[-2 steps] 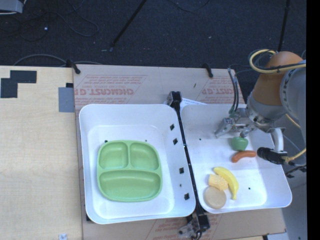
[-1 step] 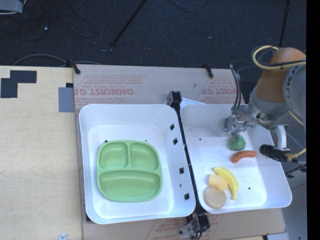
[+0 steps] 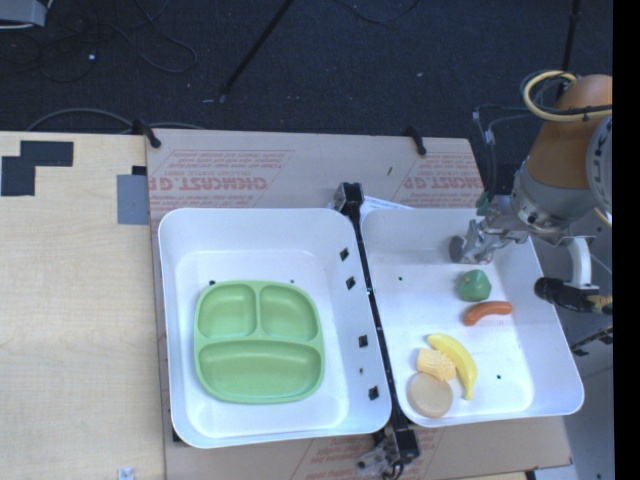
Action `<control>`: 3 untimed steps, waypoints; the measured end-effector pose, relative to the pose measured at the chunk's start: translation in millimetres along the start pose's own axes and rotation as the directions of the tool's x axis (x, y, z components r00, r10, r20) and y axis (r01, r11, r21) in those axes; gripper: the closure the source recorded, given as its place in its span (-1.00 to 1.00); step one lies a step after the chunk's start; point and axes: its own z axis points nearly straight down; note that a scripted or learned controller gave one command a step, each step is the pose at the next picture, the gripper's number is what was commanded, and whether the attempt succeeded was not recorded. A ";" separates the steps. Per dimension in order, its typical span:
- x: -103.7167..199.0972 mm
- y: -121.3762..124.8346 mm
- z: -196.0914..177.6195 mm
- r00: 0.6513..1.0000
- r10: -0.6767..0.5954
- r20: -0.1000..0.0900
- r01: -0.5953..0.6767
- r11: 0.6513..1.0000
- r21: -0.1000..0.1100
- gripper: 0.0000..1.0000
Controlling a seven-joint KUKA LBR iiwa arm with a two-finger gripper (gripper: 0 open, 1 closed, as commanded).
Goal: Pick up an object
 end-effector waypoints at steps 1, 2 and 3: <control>-3.7 2.7 -43.2 1.000 0.000 0.001 0.000 1.000 -0.001 1.00; -9.7 2.3 -88.4 1.000 0.000 0.001 0.000 1.000 -0.002 1.00; 40.9 11.7 -84.2 1.000 -0.003 -0.002 0.003 1.000 0.004 1.00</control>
